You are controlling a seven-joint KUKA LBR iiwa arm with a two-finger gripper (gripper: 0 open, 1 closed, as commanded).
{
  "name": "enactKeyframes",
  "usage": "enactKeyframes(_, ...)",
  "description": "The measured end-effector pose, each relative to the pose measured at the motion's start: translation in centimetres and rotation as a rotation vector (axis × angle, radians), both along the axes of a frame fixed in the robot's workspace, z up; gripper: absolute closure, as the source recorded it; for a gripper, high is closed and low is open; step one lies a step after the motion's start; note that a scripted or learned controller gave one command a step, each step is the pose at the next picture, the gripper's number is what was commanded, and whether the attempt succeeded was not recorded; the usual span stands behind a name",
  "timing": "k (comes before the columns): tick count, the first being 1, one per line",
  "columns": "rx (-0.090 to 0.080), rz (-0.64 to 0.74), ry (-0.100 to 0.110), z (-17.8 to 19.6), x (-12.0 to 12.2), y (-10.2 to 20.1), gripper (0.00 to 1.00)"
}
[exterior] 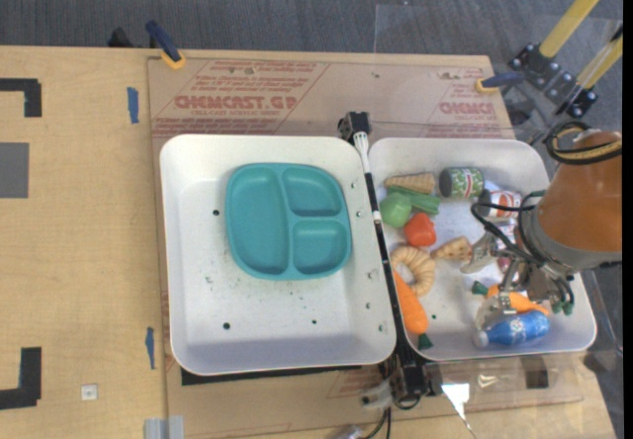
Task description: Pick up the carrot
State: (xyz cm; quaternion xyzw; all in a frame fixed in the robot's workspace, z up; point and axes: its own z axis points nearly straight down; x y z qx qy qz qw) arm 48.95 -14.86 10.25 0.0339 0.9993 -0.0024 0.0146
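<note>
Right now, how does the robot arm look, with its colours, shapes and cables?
The arm has a broad, rounded orange band with a darker grey ring beneath it. Below that sits the gripper, a cluttered assembly of dark and metallic parts. Thin black cables loop out from it over the right bin.

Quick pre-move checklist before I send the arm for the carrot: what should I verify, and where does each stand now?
1. Carrot located, right bin's left edge: ok.
2. Carrot top unobstructed: ok.
3. Space around carrot: not ok, bin wall and pretzel crowd it.
4. Gripper above carrot: not ok, it sits over the blue bottle.
5. Gripper free of other items: cannot tell.
</note>
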Motion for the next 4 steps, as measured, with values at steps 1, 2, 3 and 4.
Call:
enactKeyframes(1,0.002,0.313,-0.004,-1.0,0.2,-2.4,0.00)
enactKeyframes(2,-0.007,0.540,0.002,-1.1,0.5,-4.3,0.00)
enactKeyframes(3,-0.014,0.792,0.008,-1.2,0.7,-3.6,0.00)
enactKeyframes(4,-0.017,0.750,0.013,14.4,0.6,-3.8,0.00)
